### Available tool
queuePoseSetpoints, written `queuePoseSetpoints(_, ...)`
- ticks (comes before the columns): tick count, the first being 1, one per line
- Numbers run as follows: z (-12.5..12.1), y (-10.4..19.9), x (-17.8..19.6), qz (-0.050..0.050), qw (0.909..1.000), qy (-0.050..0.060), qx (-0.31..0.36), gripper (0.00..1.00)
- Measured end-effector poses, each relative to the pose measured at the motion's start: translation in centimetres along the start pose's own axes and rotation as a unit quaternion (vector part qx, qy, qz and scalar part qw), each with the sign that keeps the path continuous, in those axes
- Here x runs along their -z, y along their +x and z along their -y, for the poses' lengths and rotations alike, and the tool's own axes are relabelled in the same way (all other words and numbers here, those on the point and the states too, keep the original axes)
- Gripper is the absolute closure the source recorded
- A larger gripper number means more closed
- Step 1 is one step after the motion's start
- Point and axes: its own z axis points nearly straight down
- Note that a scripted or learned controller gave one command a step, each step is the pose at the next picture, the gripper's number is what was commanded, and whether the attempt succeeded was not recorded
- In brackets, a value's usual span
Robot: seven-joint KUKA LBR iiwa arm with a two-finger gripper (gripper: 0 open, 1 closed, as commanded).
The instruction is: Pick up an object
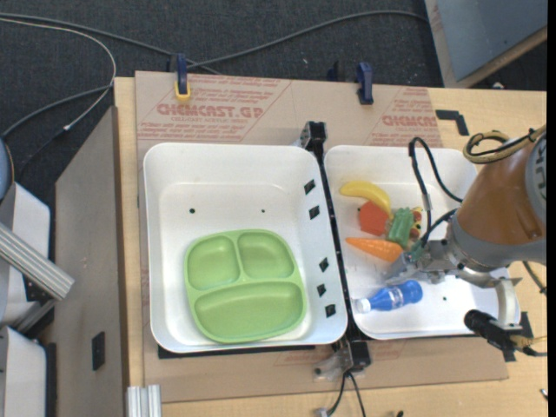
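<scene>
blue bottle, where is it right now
In the camera view the blue bottle lies on its side near the front edge of the right bin, just below the carrot and close to the gripper.

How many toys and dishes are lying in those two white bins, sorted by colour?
Green: 2, the divided plate and a small green toy
Yellow: 1, banana
Red: 1, red toy
Orange: 1, carrot
Blue: 1, bottle
Total: 6
</scene>
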Motion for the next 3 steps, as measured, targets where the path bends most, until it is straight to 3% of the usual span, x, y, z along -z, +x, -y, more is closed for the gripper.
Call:
queuePoseSetpoints(1,-0.2,0.0,1.4,0.001,1.0,-0.004,0.0,1.0)
queuePoseSetpoints(3,0.2,0.8,11.9,0.003,1.0,-0.007,0.001,1.0)
